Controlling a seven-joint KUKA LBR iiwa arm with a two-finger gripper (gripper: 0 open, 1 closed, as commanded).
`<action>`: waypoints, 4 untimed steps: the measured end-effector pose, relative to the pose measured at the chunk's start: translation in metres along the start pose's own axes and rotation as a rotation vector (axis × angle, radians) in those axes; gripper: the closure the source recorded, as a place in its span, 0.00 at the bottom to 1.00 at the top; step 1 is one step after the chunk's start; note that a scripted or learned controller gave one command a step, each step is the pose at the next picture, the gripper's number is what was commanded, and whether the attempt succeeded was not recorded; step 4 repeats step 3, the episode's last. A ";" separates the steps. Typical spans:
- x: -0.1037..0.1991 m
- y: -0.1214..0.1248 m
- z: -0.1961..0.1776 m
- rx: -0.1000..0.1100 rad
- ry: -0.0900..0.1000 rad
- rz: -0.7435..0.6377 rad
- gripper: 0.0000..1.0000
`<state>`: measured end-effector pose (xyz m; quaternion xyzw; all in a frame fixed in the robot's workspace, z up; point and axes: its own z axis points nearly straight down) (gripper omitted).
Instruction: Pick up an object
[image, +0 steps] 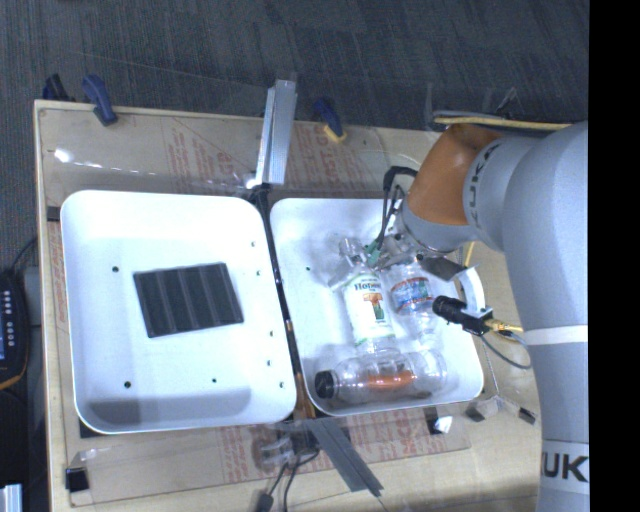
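Three bottles (380, 340) lie in the right bin (300, 300); a ridged pad (188, 298) in the left bin (90, 330).

left bin (90, 230): dark ribbed pad (188, 299) | bench (150, 150): blue clamps (98, 97) on far edge

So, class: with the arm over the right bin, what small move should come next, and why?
Probably a short descent onto the white-labelled clear plastic bottle. The end effector sits above its top end in the right white bin, and nothing is seen held.
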<state>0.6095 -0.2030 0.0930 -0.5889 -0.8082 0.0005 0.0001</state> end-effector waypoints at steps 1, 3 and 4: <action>-0.001 0.001 -0.012 -0.002 -0.002 -0.003 1.00; 0.045 0.065 -0.090 0.000 0.001 -0.098 1.00; 0.045 0.065 -0.090 0.000 0.001 -0.098 1.00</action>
